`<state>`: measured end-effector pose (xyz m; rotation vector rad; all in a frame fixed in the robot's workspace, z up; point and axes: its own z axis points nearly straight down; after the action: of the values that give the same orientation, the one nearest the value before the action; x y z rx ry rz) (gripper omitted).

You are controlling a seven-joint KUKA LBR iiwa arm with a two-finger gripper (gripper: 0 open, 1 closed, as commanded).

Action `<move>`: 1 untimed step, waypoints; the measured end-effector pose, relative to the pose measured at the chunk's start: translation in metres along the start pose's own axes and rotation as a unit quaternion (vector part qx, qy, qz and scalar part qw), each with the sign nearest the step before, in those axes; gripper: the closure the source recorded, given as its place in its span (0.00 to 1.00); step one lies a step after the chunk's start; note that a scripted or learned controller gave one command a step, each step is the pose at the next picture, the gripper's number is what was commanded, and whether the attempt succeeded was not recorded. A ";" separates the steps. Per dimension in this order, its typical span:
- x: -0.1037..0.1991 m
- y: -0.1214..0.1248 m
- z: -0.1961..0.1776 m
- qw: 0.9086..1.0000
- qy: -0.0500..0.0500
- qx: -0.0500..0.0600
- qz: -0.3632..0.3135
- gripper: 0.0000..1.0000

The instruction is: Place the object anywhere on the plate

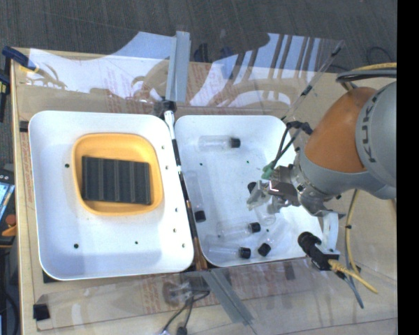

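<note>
Two white bins are sitting on my table, the yellow plate (116, 178) lying in the left one. My pincer (265, 192) is hovering over clear vials (218, 143) in the right bin (223, 128); I cannot tell its opening, and the slick vials risk slipping away.

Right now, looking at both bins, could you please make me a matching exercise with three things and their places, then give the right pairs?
Things:
1. yellow plate with a dark ribbed centre
2. clear plastic vial with a black cap
3. two-finger gripper

Places:
A. over the right white bin's middle
B. in the left white bin
C. near the right white bin's far edge

The left white bin and the right white bin stand side by side.

Pairs: 1-B, 2-C, 3-A
</note>
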<state>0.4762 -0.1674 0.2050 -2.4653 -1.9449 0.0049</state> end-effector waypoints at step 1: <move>0.034 0.017 -0.010 0.999 0.001 0.000 -0.040 1.00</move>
<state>0.5011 -0.1381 0.2147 -2.3830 -2.0418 0.0030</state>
